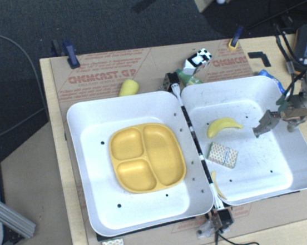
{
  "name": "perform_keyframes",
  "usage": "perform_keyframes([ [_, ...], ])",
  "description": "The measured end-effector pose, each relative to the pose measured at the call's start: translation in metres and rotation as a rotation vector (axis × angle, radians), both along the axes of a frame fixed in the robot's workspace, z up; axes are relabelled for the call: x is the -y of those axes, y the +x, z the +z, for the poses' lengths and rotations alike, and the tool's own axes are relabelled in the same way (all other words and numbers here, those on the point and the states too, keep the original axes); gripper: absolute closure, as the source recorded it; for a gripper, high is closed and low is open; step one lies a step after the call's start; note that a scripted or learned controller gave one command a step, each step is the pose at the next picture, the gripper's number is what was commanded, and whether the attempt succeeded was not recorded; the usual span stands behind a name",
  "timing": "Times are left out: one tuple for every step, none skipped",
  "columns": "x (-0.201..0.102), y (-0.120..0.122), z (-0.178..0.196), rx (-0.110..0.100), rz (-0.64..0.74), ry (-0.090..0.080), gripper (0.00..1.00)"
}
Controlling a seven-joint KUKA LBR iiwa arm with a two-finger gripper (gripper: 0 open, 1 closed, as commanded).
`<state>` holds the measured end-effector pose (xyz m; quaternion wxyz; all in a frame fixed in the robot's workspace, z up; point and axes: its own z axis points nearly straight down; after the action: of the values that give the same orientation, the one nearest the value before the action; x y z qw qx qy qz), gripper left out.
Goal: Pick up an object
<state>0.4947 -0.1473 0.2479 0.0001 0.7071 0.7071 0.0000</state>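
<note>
Left bin: a yellow divided plate sits at its centre, three compartments, nothing in them. On the desk just past this bin's 12 o'clock rim lies a small yellow lump, kind unclear.

At the seam between the bins, 12 o'clock end, a black-and-white toy figure and some dark clutter rest outside the rims.

Right bin: a banana lies left of centre, toward 10 o'clock, curved and flat on the floor. Just below it, toward 8 o'clock, a small speckled packet lies tilted, near the banana but apart from it.

Arm comes in at 3 o'clock. The claw hangs over the right half of this bin, a dark finger pointing toward the banana, well short of it. Nothing sits between the fingers; whether they stand wide or narrow I cannot tell from this angle.

Judgement: approach stage, no grasp made yet. The banana looks the nearest candidate. Next move calls for travel toward 9 o'clock, lining up across the banana's narrow width, then descent to the bin floor before closing.
</note>
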Motion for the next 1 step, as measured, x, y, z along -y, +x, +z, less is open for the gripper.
perform_keyframes([
  [-0.0256,0.0495,-0.1508,0.001,0.001,0.000,0.00],
])
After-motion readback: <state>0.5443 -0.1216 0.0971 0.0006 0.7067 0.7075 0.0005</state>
